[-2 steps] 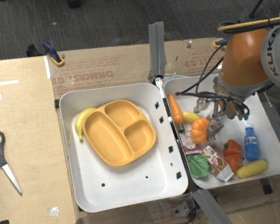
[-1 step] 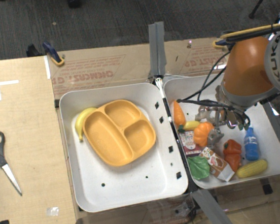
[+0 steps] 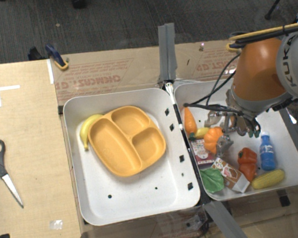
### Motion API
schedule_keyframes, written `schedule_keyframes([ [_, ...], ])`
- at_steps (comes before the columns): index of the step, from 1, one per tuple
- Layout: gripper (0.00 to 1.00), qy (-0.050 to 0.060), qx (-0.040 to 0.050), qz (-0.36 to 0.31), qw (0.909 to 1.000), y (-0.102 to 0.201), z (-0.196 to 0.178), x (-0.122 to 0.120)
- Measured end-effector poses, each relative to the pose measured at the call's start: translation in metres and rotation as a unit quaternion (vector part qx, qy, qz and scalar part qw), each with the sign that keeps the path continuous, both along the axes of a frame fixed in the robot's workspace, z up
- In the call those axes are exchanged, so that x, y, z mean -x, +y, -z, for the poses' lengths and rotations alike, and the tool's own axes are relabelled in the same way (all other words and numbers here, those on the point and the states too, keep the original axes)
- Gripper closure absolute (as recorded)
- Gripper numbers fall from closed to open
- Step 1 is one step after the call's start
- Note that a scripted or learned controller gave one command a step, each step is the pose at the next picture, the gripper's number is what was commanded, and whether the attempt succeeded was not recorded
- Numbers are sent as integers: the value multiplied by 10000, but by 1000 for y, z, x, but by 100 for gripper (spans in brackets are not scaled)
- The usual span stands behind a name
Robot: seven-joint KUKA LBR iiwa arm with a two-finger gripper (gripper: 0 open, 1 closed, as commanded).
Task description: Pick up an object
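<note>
Hovering low over the right bin (image 3: 288, 124), the gripper (image 3: 232, 129) sits among crowded items; I cannot tell how its jaws stand, the wrist hardware and cables hide them.

No target is named. Nearest candidates: small orange pumpkin-like fruit (image 3: 213, 138) just left of the gripper, carrot (image 3: 189, 120) near the divider (image 3: 178, 123), red pepper (image 3: 247, 161) and blue bottle (image 3: 266, 151) below it, yellow item (image 3: 267, 179) near the front wall, green leaf piece (image 3: 212, 180) and snack packets (image 3: 228, 173) at front left.

Risks, as judgement:
- Clutter. Items touch or overlap, so a closing grasp likely catches two things or pushes one aside and comes up with nothing.
- Round orange fruit could roll or squirt out of a pinch.
- Flat packets lie low against the floor, hard to get under.
- Carrot lies close to the divider wall; a descent there could strike the rim.
- Loose cables above the wrist could snag on the way up.

Room: right bin is tight, little bare floor except the upper right corner and right side. Left bin (image 3: 95, 204) has open floor around an orange divided plate (image 3: 126, 140), with a banana (image 3: 88, 129) tucked against the plate's left edge. Scissors (image 3: 0, 168) lie well apart on the bench at far left. Straight up is the cleanest exit.
</note>
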State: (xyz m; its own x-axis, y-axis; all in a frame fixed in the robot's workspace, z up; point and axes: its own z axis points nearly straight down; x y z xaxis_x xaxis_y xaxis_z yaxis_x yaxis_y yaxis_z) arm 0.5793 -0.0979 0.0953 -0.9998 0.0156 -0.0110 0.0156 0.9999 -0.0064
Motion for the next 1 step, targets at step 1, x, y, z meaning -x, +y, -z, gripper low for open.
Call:
schedule_keyframes([
  [1,0,14,-14,266,9996,2,1,19],
])
